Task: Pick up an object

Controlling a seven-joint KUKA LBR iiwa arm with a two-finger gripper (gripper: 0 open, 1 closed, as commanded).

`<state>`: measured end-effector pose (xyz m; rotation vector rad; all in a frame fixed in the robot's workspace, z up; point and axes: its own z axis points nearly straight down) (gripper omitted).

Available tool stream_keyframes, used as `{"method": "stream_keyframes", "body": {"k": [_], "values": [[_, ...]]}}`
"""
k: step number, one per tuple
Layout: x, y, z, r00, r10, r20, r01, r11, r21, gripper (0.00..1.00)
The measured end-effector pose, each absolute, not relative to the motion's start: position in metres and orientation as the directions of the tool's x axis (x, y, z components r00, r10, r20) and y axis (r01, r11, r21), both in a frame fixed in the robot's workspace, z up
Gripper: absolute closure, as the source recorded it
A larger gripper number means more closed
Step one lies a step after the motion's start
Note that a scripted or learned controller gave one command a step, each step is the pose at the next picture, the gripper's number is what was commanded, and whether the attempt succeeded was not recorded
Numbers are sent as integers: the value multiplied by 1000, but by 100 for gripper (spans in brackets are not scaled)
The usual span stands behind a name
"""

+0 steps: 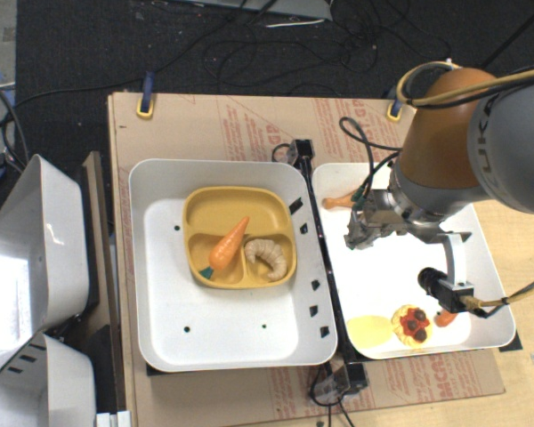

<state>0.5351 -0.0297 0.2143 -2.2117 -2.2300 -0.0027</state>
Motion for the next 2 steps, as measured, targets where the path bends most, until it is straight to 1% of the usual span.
{"method": "stream_keyframes", "body": {"k": [2], "values": [[544, 81, 206, -9, 1000, 2, 1000, 9, 0, 100]]}}
